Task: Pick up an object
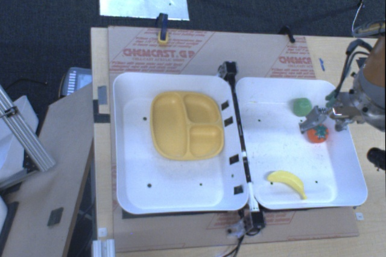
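Note:
In the right bin [283, 198] lie a green block [302, 107], an orange-red round object [317, 134] and a yellow banana [287, 181]. My gripper [320, 119] reaches in from the right edge and hangs over the far right part of that bin. Its grey fingers sit just above the orange-red object and right of the green block. The fingers look spread, with nothing seen between them. The banana lies apart near the bin's front.
The left bin [129, 189] holds a yellow divided plate [186, 125]. A black clipped divider [236, 141] runs between the two bins. Cables hang at the arm's wrist at the right edge. The bins rest on a cardboard sheet [199, 47].

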